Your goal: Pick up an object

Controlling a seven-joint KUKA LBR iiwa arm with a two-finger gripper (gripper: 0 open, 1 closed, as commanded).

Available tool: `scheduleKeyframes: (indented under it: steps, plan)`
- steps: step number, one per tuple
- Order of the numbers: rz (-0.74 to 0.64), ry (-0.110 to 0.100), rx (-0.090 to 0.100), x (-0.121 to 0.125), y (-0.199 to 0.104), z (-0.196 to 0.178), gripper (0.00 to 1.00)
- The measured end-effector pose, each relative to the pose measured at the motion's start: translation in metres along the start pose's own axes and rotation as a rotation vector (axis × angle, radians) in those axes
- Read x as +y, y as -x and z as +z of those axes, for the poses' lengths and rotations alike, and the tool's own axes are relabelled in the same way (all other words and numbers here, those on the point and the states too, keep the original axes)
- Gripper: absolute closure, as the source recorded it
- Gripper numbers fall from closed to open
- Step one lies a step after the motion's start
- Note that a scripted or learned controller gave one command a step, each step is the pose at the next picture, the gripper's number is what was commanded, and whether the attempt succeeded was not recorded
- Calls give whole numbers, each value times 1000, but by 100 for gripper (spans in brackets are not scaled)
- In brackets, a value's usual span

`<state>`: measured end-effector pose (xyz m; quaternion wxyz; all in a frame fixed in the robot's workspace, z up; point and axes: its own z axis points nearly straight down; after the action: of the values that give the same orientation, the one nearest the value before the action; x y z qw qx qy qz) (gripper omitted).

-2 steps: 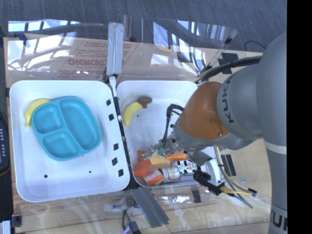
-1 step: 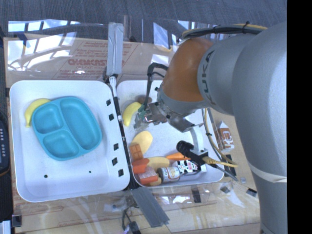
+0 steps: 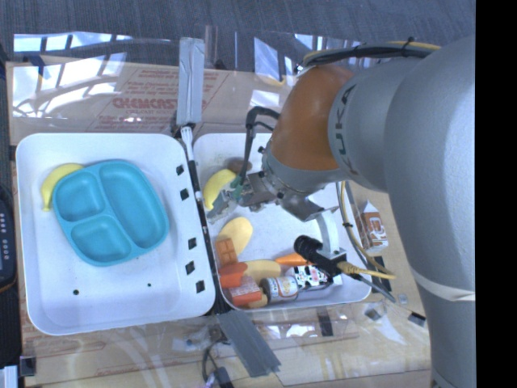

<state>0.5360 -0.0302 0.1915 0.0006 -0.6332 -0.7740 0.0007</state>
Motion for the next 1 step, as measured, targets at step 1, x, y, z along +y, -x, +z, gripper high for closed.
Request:
scheduleKeyframes:
  steps: [1]
  plan:
    - [27, 2, -1, 25, 12, -46, 0]
